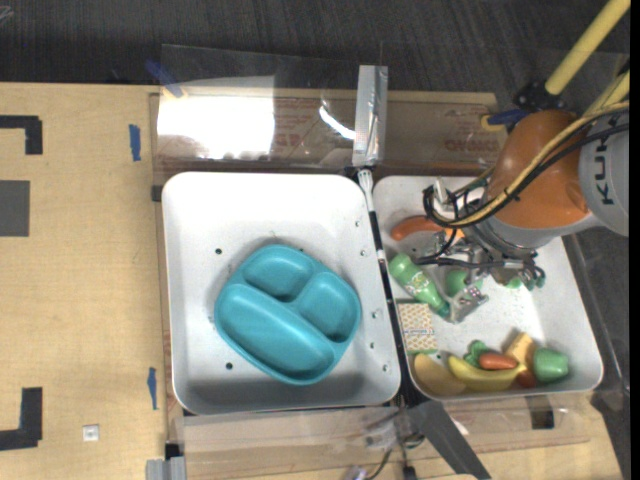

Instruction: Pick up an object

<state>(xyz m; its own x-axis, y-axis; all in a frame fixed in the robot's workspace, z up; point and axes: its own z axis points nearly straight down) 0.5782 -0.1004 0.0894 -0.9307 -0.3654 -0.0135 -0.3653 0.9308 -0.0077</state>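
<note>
My gripper [466, 294] hangs low in the right bin [578, 320], beneath the grey wrist and orange band. It is right beside a green toy [414, 277], near the bin's left wall, and I cannot tell whether they touch. An orange toy [409, 228] lies just behind it. Along the bin's front edge lie a yellow banana [466, 371], a red pepper [497, 361] and a round green piece [551, 365]. A checkered tan piece [416, 319] rests between the green toy and the banana. Cables and the wrist hide what lies directly under the gripper.
A teal divided plate [288, 313] sits in the middle of the left bin [200, 200]. A clear panel and a metal divider post [370, 108] stand behind the bins. The wooden bench top [70, 268] stretches off to the left.
</note>
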